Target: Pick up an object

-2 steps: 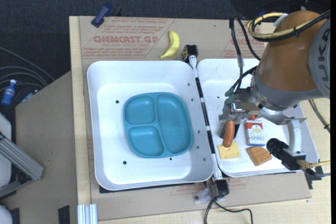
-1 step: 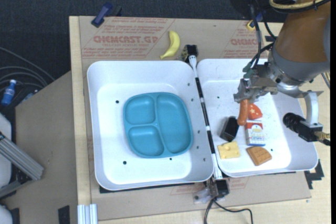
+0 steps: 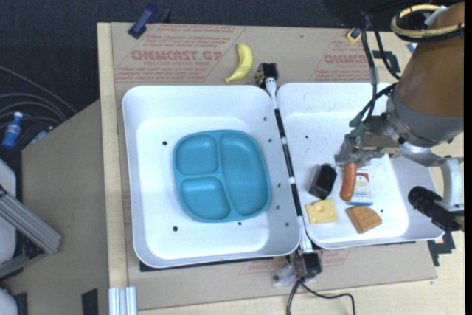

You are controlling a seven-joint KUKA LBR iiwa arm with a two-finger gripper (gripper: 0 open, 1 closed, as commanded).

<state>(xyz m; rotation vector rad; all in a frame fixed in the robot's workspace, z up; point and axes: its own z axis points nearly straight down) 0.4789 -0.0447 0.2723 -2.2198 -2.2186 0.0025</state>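
Hot dog toy (image 3: 347, 183), a glossy orange cylinder, lies in the right white bin (image 3: 324, 107) directly under the gripper (image 3: 359, 153), whose jaws' opening cannot be told, beside a black block (image 3: 323, 180).

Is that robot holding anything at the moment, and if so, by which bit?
It cannot be told. The tool sits right at the top end of the orange hot dog in the right bin, but the arm hides whether it grips it.
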